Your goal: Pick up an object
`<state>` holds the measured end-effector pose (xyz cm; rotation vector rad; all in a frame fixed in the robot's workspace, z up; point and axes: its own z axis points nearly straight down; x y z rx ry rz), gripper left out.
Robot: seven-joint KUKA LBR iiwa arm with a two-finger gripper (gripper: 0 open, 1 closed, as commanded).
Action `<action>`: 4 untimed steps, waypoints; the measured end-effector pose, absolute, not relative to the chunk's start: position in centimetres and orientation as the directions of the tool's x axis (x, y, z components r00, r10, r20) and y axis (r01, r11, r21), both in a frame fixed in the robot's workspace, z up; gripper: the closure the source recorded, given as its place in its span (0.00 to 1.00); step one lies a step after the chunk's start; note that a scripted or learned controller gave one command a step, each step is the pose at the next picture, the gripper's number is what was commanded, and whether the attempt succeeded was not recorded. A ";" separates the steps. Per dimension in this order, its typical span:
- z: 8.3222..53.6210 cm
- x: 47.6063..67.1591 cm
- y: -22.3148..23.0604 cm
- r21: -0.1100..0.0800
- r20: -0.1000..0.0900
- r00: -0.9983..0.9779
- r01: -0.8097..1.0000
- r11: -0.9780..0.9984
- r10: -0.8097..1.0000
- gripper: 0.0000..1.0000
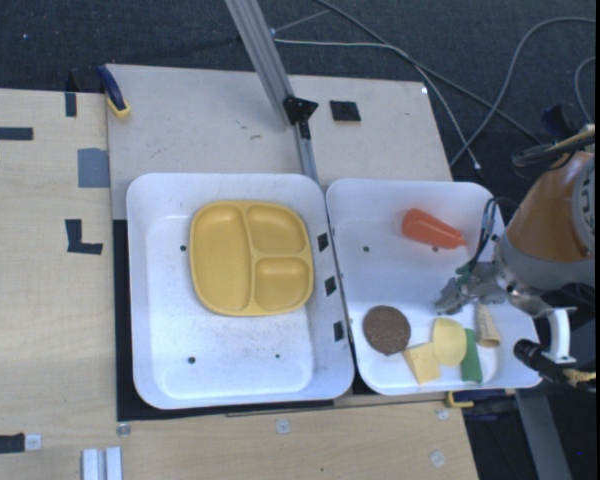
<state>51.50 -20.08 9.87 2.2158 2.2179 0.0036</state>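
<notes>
Bench held two white bins; right bin (380,193) carried carrot (432,228), brown disc (387,329), yellow pieces (448,340). Gripper (460,294) hovered near yellow pieces, nothing visibly held; I couldn't tell its state. My judgement: descend straight, centre over one piece, avoid bin wall.

no readable text, labels, brands or numbers on anything.

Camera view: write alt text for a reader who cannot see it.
A grey and orange robot arm's claw hovers low in the right bin above a brown disc, yellow pieces and a green piece, near an orange carrot-like toy. The left bin holds a yellow divided plate.
</notes>
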 end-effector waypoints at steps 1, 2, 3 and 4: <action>14.6 51.5 -19.1 0.002 -0.001 -0.002 1.000 0.002 1.000 1.00; 20.2 52.4 -19.7 0.005 -0.002 -0.002 1.000 0.002 1.000 1.00; 24.6 52.5 -19.7 0.004 -0.002 -0.002 1.000 0.002 1.000 1.00; 24.8 53.6 -13.6 0.001 0.002 -0.007 1.000 0.007 1.000 1.00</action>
